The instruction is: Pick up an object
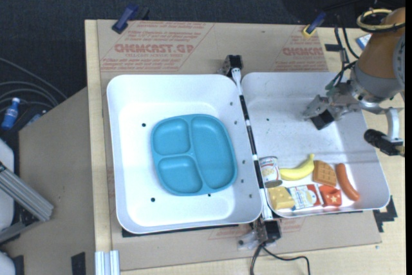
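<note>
We see the gripper (320,114) above the right bin (283,100), grip state unclear to us, food toys (309,183) at its six o'clock, blue tray (193,153) in the left bin (129,138).

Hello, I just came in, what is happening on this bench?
A robot arm reaches from the right over the right bin, with its gripper above the bin's bare upper part. It holds nothing visible. The toy food lies in a cluster at the bin's near edge: a banana, a waffle, a sausage and some packets. The left bin holds a blue tray.
</note>
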`<action>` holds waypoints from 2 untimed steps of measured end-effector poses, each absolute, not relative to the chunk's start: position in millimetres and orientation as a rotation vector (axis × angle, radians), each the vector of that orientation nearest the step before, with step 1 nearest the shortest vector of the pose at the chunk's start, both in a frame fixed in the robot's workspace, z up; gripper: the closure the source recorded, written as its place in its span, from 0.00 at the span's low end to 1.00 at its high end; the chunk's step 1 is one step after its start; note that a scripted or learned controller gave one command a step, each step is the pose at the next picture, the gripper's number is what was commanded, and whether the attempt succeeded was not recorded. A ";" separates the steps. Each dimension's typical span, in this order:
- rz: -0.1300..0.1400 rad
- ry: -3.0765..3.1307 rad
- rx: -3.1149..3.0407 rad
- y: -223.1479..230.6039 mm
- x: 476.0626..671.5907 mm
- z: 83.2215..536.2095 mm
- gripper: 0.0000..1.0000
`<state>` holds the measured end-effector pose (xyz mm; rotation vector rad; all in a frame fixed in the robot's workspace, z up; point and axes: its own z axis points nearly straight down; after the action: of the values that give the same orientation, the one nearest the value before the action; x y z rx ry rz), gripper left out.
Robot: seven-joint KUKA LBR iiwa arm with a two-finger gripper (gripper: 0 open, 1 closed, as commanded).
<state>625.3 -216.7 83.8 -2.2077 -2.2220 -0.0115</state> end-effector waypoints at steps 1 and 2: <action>-0.004 -2.228 -2.214 -220.5 625.3 95.4 1.00; -0.004 -2.226 -2.220 -114.6 605.5 205.9 1.00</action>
<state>605.5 -114.6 205.9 -2.2196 -2.2256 -0.0044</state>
